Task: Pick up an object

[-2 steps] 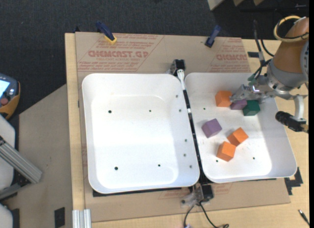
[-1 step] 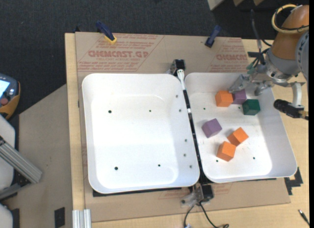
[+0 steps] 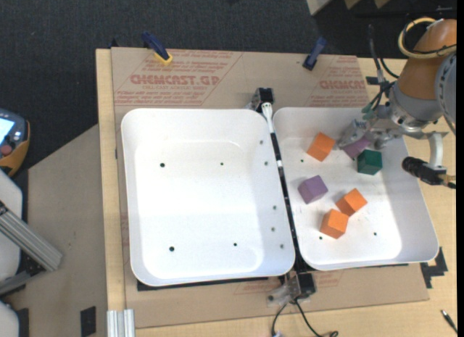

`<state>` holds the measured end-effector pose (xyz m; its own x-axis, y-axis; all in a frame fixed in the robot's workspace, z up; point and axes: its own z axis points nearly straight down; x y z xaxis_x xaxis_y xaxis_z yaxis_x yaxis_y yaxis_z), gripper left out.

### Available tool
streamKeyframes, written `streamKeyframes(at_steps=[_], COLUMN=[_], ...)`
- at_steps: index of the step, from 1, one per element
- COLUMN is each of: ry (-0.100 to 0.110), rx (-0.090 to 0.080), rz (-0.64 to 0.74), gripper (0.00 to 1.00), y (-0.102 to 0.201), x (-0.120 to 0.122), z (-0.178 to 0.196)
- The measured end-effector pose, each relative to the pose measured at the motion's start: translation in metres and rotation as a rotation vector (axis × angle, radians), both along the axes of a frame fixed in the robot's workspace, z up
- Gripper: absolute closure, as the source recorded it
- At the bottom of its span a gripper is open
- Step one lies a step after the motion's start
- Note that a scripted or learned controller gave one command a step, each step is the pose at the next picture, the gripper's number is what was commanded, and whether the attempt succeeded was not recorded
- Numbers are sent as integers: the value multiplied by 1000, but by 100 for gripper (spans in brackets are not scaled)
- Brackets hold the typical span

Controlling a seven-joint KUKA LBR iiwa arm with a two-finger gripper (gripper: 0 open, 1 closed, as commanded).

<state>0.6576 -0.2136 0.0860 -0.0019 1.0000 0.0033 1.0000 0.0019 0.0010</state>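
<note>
gripper (image 3: 360, 137): low over the back of the right bin (image 3: 413, 245), honestly can't tell how its fingers stand
under it: purple block (image 3: 354, 148), half hidden, green cube (image 3: 370, 161) just beside
right bin, rest: orange cube (image 3: 320, 146) near the divider, purple cube (image 3: 312, 188), two orange cubes (image 3: 353, 201) (image 3: 334, 223) toward the front
left bin (image 3: 138, 183): white, sits alongside

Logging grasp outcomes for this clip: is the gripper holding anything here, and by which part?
Cannot be told. The gripper sits low in the right bin, over a purple block beside the green block; no hold is visible.
</note>
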Motion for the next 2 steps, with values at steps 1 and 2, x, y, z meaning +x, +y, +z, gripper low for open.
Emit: streamKeyframes(at_steps=[1,2], ry=[-4,-7], rx=[-4,-4], rz=[1,6], gripper=[100,100], y=[-1,71], x=[1,12], z=[11,70])
